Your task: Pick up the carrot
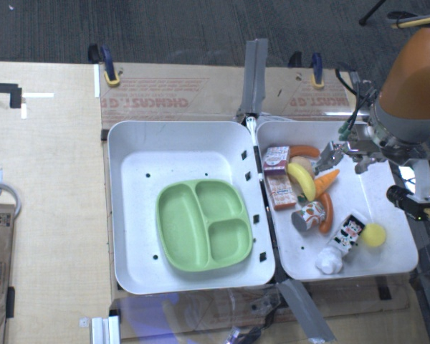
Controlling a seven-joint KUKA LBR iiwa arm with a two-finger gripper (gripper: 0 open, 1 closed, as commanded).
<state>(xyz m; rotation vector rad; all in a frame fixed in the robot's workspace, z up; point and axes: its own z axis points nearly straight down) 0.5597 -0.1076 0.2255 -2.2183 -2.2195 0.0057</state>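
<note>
Gripper sits low in the right bin, at the thick end of the carrot; fingers not resolvable, so can't tell if open or closed, or if it grips anything. Carrot lies tilted in the upper middle of that bin, just right of the banana. Left of the banana, two small boxes by the bin's left wall. Sausage lies behind them. Below the carrot: a small can, a second sausage, a cow-print bottle with white cap, a lemon. Left bin holds a green divided plate, three sections. Arm comes in from the right, orange band up top, wrist angled down-left toward the carrot.
</note>
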